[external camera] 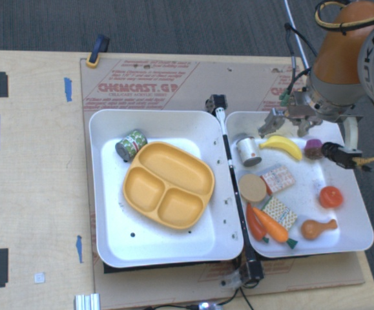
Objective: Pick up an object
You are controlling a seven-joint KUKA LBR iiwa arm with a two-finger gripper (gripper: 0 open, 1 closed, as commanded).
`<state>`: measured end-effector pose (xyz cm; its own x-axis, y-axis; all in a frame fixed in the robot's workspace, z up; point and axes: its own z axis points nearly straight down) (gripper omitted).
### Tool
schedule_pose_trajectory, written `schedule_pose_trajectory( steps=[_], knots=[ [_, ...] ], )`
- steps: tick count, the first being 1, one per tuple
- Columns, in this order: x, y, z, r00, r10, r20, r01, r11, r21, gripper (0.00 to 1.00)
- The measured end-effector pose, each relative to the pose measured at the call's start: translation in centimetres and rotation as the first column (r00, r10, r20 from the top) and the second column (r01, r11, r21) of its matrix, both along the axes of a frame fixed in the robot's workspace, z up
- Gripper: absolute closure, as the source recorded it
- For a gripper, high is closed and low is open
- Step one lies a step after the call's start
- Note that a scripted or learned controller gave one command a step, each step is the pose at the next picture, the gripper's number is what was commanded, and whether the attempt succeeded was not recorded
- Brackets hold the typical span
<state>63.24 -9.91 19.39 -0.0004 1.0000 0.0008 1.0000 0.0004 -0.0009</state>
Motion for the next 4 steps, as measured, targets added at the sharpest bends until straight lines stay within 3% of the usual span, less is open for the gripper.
schedule_pose_trajectory(
  steps=[1,2,3,4],
  knots=[
    [-2.2,-1.3,-8.5,1.000,0.000,0.005,0.000,1.000,-0.002,0.00],
    [-13.7,-2.4,-10.8,1.000,-0.002,0.001,0.002,1.000,-0.001,0.00],
    [-13.4,-2.4,-9.7,1.000,-0.002,0.009,0.002,1.000,-0.003,1.00],
    [-12.8,0.4,-5.3,1.000,0.001,0.003,-0.001,1.000,-0.001,1.00]
  ],
)
